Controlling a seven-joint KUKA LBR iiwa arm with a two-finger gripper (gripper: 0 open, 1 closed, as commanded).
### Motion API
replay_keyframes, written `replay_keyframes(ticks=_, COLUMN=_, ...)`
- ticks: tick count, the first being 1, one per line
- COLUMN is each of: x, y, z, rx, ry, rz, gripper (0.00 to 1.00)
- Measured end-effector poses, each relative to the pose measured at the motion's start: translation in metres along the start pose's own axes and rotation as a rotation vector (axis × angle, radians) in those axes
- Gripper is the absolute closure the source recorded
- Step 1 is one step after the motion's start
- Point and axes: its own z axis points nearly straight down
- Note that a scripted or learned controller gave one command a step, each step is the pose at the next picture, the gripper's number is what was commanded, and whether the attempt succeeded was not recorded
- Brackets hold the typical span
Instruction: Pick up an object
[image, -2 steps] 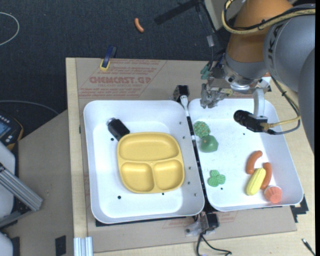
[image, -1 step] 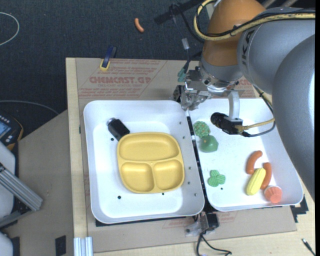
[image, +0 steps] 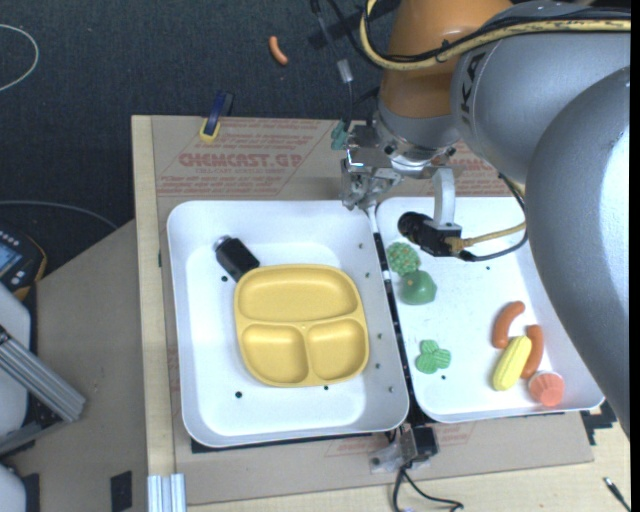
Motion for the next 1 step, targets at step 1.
replay_keyframes(ticks=1, x=-0.0001, y=-0.0120, z=0.0086, rx=0.008, ry=-0.002, rz=0.004, gripper=1.00)
